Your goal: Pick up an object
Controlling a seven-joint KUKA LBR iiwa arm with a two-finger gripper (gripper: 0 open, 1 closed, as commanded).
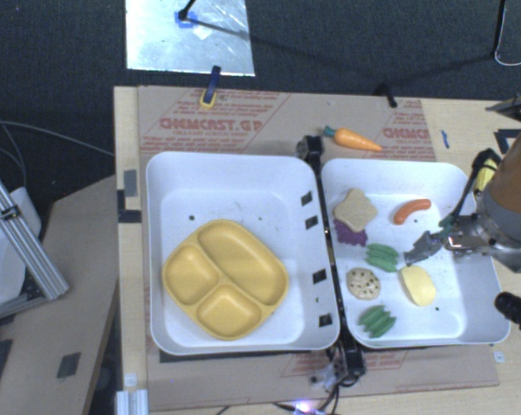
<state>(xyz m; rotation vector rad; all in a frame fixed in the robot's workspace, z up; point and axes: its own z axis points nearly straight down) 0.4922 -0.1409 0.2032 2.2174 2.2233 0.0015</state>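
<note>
Nearest the camera, a green bean-pod toy lies by the front wall of the right-hand shallow white bin, and I place everything else from that bin. Further back inside it sit a round speckled cookie, a pale yellow lemon-shaped piece, a second green leafy piece, a purple piece tucked partly under a tan slice of toast, and an orange-red sausage towards the far wall. Beyond the far wall, on the bench, rests an orange carrot with a green top. To its left, touching it, stands the other white bin holding a yellow three-compartment plastic tray. The grey arm's dark tool reaches in over the right wall and hovers low just above the yellow piece and just beside the leafy one; whether its tips are apart or together I cannot tell, and nothing is seen between them. Any item here would serve as the thing to pick; the yellow piece looks the likeliest target. The risks, as I judge them: its rounded, smooth form may squirt sideways if the tips close off-centre, and the crowding leafy piece could be nudged or caught along with it.
</note>
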